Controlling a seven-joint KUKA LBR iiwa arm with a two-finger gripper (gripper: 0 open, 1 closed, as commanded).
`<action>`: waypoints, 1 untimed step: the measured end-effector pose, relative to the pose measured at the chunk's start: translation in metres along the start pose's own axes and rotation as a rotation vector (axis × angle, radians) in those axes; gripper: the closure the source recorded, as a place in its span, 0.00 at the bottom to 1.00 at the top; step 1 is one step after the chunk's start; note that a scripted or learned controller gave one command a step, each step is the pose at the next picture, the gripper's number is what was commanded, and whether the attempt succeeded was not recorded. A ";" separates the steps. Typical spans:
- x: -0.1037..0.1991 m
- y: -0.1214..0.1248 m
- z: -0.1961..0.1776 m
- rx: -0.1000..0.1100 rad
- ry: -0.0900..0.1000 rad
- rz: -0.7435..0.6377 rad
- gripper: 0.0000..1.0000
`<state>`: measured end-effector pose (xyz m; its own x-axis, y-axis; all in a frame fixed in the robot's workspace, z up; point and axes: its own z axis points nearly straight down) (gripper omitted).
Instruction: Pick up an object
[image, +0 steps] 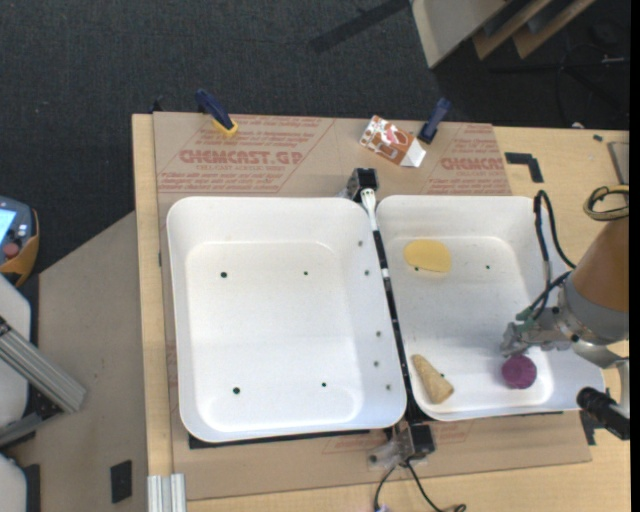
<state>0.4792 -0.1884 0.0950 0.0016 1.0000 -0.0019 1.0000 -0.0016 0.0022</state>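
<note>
In the right bin (470, 225) lie three objects. A flat yellow piece (428, 256) rests near the bin's far left, a tan wedge (432, 379) lies at its near left corner, and a purple ball (519, 371) sits near the front right. My gripper (524, 341) hangs just above and behind the purple ball, at the bin's right side, with the orange-banded arm (608, 275) rising to the right. The fingers look close to the ball, but nothing shows between them.
The left bin (190, 300) stands beside the right one on the cardboard-covered bench. A small red and white packet (392, 141) and two blue clamps (216, 112) sit at the bench's far edge. A black cable (543, 235) runs along the right bin's wall.
</note>
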 end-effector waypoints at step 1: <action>-0.029 0.041 -0.083 -0.010 -0.005 -0.002 1.00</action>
<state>0.5204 -0.2171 0.1782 -0.0009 1.0000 -0.0067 0.9999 0.0010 0.0117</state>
